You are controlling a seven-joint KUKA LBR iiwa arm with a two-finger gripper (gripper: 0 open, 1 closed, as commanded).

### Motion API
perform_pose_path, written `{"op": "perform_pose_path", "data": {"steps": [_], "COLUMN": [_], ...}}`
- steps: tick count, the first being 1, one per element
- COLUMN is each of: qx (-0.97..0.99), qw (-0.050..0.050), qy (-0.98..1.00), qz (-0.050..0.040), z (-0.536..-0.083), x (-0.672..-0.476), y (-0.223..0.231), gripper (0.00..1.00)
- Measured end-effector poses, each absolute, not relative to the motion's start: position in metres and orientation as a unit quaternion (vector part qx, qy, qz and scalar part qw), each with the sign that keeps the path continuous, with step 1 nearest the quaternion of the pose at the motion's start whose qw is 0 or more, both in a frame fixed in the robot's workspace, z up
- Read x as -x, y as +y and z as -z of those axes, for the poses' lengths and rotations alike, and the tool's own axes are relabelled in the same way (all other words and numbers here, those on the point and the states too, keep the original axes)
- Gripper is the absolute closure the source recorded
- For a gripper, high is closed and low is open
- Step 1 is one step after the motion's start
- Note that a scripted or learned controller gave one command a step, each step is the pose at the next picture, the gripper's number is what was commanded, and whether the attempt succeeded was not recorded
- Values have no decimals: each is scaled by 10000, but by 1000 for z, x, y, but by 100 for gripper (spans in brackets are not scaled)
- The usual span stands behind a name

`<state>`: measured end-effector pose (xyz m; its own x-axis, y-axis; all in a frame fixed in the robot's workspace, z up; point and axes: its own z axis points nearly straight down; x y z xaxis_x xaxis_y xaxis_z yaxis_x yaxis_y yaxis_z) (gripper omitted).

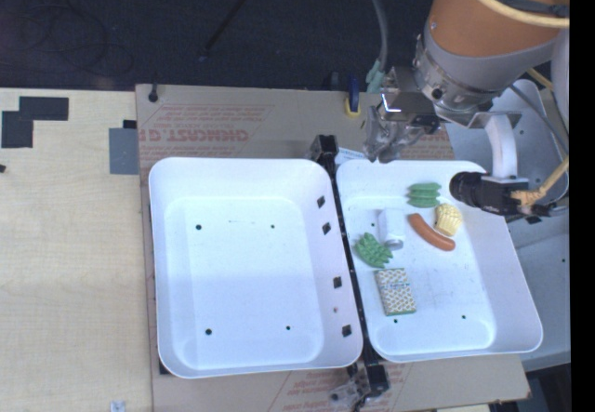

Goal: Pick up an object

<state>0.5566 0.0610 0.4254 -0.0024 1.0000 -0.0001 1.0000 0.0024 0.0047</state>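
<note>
The right bin (483, 326) holds several small objects: a green leafy toy (372, 250), a checkered green-and-tan block (396, 292), a red sausage (431, 232), a yellow corn piece (448, 218), a green ridged piece (424, 194) and a small grey piece (385, 229). My gripper (385, 152) hangs above the back left edge of that bin, well clear of the objects. Nothing shows between its fingertips, and its dark fingers blur together.
The left bin (177, 215) sits beside the right one, with a black clip strip (337, 243) between them. A brown cardboard sheet (223, 126) lies under both bins. A black cylinder (479, 190) juts over the right bin's right rim.
</note>
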Motion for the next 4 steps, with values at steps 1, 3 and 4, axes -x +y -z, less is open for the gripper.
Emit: {"op": "perform_pose_path", "data": {"steps": [1, 3, 4], "qx": [-7076, -7050, -7053], "qw": [-36, 11, -6], "qy": [7066, 7092, 7089], "qz": [40, -24, -2], "z": [-381, -512, -539], "x": [-472, -583, -579], "y": [32, 140, 187], "gripper": [100, 100, 100]}}
